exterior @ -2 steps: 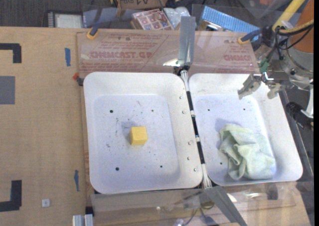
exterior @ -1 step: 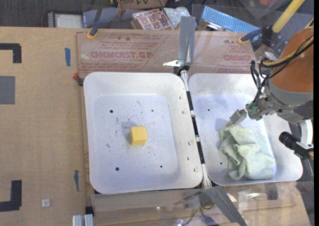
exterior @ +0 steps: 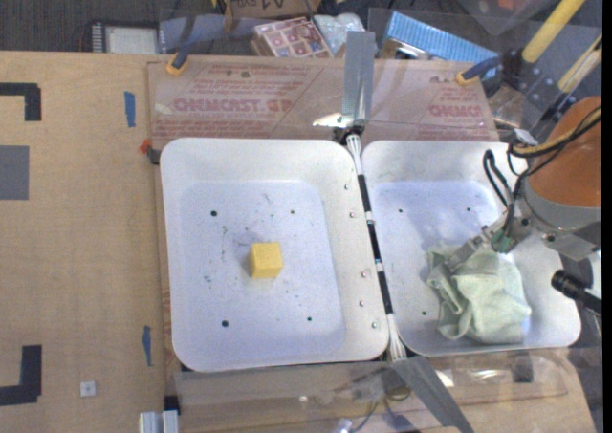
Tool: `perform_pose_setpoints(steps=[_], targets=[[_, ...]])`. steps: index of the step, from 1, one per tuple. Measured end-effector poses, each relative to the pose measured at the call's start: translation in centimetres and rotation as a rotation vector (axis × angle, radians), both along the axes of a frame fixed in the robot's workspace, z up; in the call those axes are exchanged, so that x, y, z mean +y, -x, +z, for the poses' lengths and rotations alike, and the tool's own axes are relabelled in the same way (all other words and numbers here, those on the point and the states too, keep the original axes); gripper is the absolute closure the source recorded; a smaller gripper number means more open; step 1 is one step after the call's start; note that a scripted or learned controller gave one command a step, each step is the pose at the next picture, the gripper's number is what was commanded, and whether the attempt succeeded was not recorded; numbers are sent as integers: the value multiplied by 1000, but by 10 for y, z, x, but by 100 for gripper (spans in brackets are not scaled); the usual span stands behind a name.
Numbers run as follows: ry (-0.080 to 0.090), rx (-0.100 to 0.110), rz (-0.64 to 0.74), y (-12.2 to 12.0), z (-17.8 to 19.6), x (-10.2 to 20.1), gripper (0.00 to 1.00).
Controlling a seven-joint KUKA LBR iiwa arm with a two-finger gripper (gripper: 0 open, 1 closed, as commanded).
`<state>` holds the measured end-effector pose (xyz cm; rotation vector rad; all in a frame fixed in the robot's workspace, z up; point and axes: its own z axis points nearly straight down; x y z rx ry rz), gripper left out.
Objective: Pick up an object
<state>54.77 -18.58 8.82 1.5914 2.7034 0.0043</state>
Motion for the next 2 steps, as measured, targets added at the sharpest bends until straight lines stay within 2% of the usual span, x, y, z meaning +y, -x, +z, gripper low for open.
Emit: perform_pose_setpoints(steps=[1, 2], targets=[[4, 0, 396, 14, 108, -38, 0], [6, -1, 651, 67, 203, -38, 0]])
